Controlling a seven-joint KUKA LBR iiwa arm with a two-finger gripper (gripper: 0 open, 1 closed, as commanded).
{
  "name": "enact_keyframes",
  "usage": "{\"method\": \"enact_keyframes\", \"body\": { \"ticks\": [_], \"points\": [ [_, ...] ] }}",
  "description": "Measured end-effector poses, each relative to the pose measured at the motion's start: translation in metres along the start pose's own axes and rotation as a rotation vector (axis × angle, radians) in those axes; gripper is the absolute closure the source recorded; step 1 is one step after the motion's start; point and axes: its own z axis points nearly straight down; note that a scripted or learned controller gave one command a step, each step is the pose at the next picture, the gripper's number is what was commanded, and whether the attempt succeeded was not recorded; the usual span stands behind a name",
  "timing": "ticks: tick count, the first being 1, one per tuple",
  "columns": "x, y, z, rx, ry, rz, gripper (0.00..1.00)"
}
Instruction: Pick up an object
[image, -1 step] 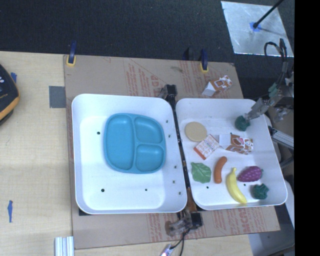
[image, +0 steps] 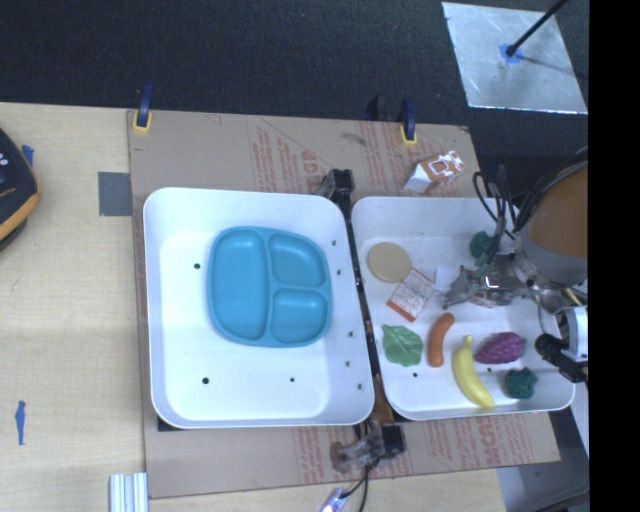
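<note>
The right bin (image: 400, 400) holds several toy foods: a round tan cookie (image: 388, 262), a red and white packet (image: 410, 294), a green leaf (image: 402, 344), an orange sausage (image: 438, 339), a yellow banana (image: 470, 374), a purple bunch of grapes (image: 499, 348) and a dark green broccoli (image: 520, 382). My gripper (image: 476, 286) hangs low over the bin's right half, just right of the packet and above the grapes. A small green item (image: 483, 243) lies beside it, toward the back. Nothing shows in its grasp.
The left bin (image: 180, 390) carries a blue divided plate (image: 270, 286). A small orange and white carton (image: 435, 172) lies on the cardboard behind the right bin. The arm's grey body with its orange band (image: 560, 215) covers the bin's right rim.
</note>
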Motion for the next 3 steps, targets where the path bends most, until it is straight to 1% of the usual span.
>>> {"method": "enact_keyframes", "body": {
  "ticks": [1, 2, 3],
  "points": [
    [0.044, -0.030, 0.017, 0.014, 0.006, -0.001, 0.00],
    [0.042, -0.030, 0.007, 0.015, 0.004, -0.004, 1.00],
    [0.119, -0.016, -0.084, 0.011, 0.007, 0.000, 1.00]
  ]
}}
